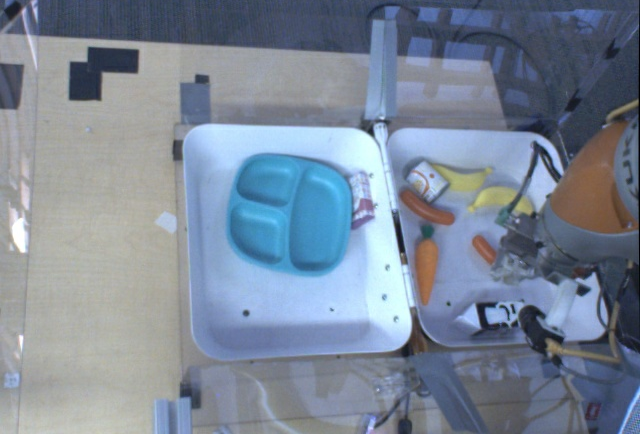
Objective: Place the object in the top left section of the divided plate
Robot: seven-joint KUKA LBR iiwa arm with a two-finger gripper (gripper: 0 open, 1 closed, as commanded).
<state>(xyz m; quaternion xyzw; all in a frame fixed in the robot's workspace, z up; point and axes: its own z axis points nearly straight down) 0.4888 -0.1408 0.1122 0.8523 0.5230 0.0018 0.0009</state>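
The blue divided plate (290,213) lies in the left bin (215,322), and nothing lies in its sections. My gripper (513,257) hangs low over the right bin (455,317), below the arm's orange band. Just left of it lies a small orange-red sausage (484,248). Further left are an orange carrot (427,265), a red hot dog (427,207), a small can (427,179) and a yellow banana (470,178). A second yellow piece (497,197) lies just above the gripper.
A small purple and white packet (362,199) lies against the plate's right rim in the left bin. A black and white object (497,315) sits at the right bin's front edge. A raised divider (398,232) separates the two bins. Cables trail behind the bins.
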